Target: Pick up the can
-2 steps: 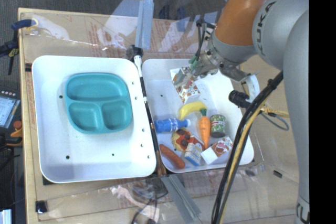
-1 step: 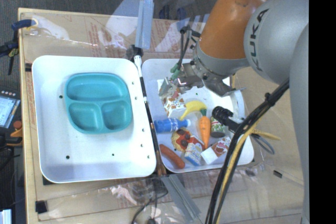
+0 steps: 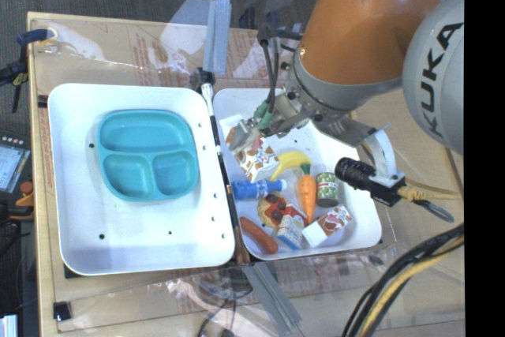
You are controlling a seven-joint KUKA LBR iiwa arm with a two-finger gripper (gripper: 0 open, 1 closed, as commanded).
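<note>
Two white bins side by side on a bench. In the left bin (image 3: 63,170), a blue-green plate (image 3: 150,151) with three parts. In the right bin (image 3: 364,235), lots of toy food. Small can (image 3: 327,188) near the middle of the right bin, standing up, just beside an orange carrot (image 3: 307,195) on its left. Yellow banana (image 3: 290,162) a bit behind the can. Blue bottle (image 3: 257,189) lying down on the far side of the carrot. Red sausage (image 3: 259,235) near the front wall. Big grey and orange arm (image 3: 355,20) reaching in from the right. Gripper (image 3: 264,121) low over the back left of the right bin, by a brown and white box (image 3: 252,156), well apart from the can. Open or closed, cannot tell.
</note>
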